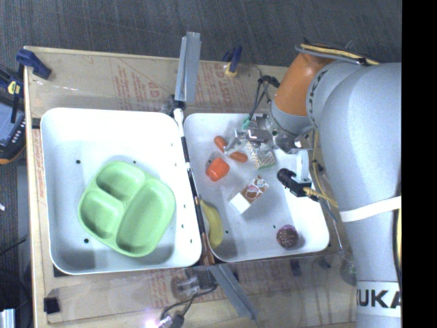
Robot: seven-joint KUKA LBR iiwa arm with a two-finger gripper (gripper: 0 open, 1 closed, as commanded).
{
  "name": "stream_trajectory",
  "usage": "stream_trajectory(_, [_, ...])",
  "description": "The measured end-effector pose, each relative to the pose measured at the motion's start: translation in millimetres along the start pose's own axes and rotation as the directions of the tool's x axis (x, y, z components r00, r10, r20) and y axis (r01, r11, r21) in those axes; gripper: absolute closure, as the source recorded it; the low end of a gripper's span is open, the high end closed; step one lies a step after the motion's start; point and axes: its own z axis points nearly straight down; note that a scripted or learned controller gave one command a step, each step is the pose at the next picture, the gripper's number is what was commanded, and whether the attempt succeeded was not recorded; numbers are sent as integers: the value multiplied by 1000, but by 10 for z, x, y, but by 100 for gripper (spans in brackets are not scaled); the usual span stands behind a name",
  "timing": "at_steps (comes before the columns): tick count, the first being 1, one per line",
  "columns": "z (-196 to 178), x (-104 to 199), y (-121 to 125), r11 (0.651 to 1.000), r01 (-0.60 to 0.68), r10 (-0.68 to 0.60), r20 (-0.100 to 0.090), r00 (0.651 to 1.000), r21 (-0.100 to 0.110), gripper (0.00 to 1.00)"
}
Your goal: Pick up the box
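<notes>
The box (248, 194), white with a brown printed end, lies flat and tilted near the middle of the right bin (311, 241), apart from the banana (214, 224). The gripper (256, 142) hangs over toys at the bin's far side, short of it; I cannot tell its grip state.

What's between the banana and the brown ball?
Just bare white bin floor lies between the banana and the brown ball in the camera view.

- The arm (358, 156) is bulky, smooth and rounded, in pale grey.
- An orange band (300, 84) rings it above the wrist.
- Black letters "KUKA" (377, 297) mark its lower casing.
- Thin dark cables (263, 98) loop beside the orange band.
</notes>
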Motion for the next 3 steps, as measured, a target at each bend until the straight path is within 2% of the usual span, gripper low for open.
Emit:
stream_trajectory(1, [-105, 11, 9, 1000, 3, -3, 0, 1000, -3, 100])
stream_trajectory(2, [-104, 11, 9, 1000, 3, -3, 0, 1000, -3, 0])
stream_trajectory(3, [3, -3, 131, 997, 82, -82, 1, 997, -3, 0])
